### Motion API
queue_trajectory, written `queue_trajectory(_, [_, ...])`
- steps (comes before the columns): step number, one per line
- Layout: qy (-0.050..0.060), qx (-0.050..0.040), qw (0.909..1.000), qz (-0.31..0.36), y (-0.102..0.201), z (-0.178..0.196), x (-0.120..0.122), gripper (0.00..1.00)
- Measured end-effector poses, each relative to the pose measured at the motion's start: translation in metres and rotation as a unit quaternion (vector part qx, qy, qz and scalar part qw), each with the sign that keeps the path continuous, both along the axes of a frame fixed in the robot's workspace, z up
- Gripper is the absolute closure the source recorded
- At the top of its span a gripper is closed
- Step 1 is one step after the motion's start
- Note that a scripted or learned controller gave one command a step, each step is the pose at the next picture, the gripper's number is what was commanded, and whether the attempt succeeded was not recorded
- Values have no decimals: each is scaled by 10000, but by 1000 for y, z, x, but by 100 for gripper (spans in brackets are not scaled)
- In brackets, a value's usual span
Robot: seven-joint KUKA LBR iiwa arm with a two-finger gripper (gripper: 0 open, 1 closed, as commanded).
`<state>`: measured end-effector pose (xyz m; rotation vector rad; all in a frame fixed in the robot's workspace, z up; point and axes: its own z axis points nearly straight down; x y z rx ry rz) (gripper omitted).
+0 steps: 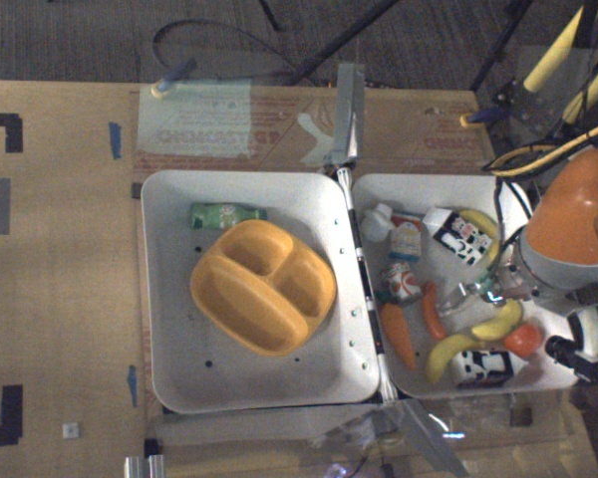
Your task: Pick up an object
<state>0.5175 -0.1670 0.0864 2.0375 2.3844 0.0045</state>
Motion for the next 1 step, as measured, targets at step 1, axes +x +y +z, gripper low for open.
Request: queue_trajectory(1, [11, 12, 9999, -166, 58, 0, 93, 0])
